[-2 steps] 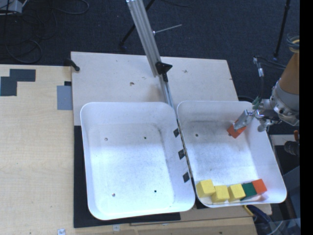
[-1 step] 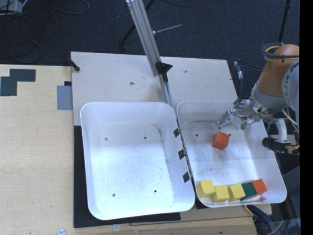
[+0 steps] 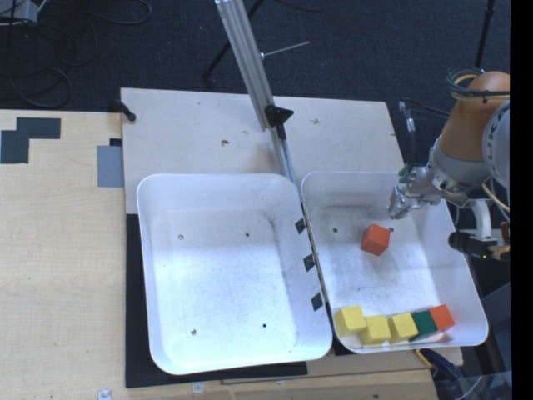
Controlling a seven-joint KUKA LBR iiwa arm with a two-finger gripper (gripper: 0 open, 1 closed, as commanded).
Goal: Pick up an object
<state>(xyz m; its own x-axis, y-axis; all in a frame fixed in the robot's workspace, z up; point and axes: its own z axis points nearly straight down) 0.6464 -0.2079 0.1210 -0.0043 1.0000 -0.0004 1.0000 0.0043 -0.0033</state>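
An orange-red cube [image 3: 376, 240] lies alone in the middle of the right bin [image 3: 350, 192]. Along that bin's front wall runs a row of blocks: a yellow one [image 3: 350, 319], two more yellow ones [image 3: 376, 330] [image 3: 404, 326], a green one [image 3: 424, 322] and an orange one [image 3: 441, 316]. My gripper [image 3: 400, 205] hangs over the right bin's far right part, up and to the right of the lone cube and apart from it. Nothing shows between its fingers.
The left bin [image 3: 166, 215] sits beside the right one, with black clips [image 3: 309, 262] along the shared edge. A slanted aluminium bar [image 3: 250, 61] rises behind the bins. The grey arm with its orange band [image 3: 470, 132] comes in from the right.
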